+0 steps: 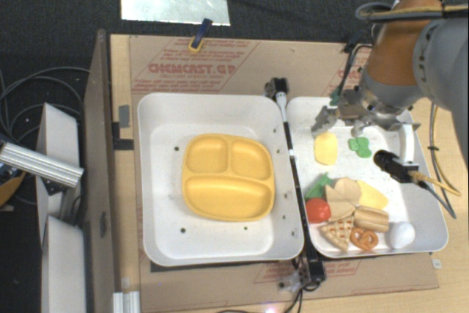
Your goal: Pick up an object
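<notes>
My gripper [339, 126] hangs over the far part of the right bin [432, 227], its two fingers spread open with nothing between them. Just below the left finger lies a pale yellow piece [326, 149]. A small green piece [360, 146] sits under the right finger. Toward the bin's front are a red tomato [318, 210], a tan round slice [343, 194], a yellow wedge [372, 196], a brown bun [370, 218], a waffle-like slice [338, 234], a pretzel [364, 238] and a white egg [401, 234].
The left bin [157, 157] holds a yellow compartment tray [227, 176]. A dark divider bar [287, 143] runs between the bins. A green leaf piece [319, 187] lies beside the tomato. The grey arm with its orange band [399, 48] rises at the right.
</notes>
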Robot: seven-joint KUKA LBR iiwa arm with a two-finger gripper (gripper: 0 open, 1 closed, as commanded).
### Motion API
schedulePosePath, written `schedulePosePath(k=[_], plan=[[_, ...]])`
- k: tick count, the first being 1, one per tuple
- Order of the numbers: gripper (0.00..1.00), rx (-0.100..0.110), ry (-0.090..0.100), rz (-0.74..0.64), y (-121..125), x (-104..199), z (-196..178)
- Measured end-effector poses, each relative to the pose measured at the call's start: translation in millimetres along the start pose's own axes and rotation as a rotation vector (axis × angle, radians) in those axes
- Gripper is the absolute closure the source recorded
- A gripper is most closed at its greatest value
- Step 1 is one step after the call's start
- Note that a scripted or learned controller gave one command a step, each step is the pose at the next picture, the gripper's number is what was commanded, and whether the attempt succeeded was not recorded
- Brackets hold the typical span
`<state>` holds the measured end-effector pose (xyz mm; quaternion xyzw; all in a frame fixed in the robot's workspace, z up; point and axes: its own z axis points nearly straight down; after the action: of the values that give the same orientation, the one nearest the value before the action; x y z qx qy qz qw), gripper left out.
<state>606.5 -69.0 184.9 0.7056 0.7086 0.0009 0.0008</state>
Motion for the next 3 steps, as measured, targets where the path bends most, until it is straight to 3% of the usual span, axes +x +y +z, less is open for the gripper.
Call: schedulePosePath(k=[1, 2, 3], plan=[[0.00, 0.003, -0.001, 0.005, 21, -29, 106], [1.00, -0.002, 0.000, 0.002, 23, -28, 89], [0.00, -0.002, -0.001, 0.001, 23, -28, 90]])
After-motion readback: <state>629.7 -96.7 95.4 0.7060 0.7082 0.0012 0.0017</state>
